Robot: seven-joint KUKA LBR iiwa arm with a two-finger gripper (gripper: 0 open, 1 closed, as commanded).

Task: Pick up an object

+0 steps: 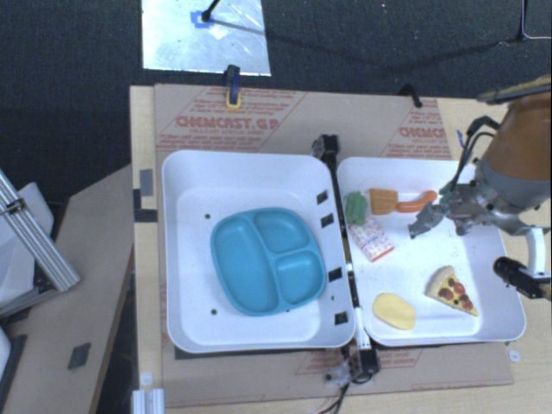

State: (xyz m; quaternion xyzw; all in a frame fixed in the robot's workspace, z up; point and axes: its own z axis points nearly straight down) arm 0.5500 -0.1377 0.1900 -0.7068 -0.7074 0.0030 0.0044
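A workbench seen from above at a slant, holding two shallow white bins side by side on a sheet of printed cardboard.

The left bin holds one thing: a blue divided plate with three compartments, lying flat near the middle.

The right bin holds several small toy foods. Nearest the divider sits a green piece, and just below it a small white packet with red print. Right of the green piece lies an orange block, touching or nearly touching an orange-red sausage shape. Lower down, a yellow oval, perhaps a lemon or potato, rests near the front wall, with a pizza slice to its right.

At the far right the grey arm with its orange band reaches in. Its gripper hangs just right of the sausage and above bare bin floor. The fingers look dark and close together, with nothing visible between them, but whether they are parted or closed cannot be told from this angle.

Judging from this, no object is picked up yet. The likely risks: the gripper descends onto bare floor between items and closes on nothing, or it clips the sausage end and rolls it against the orange block, leaving two pieces pressed together and hard to grip singly.
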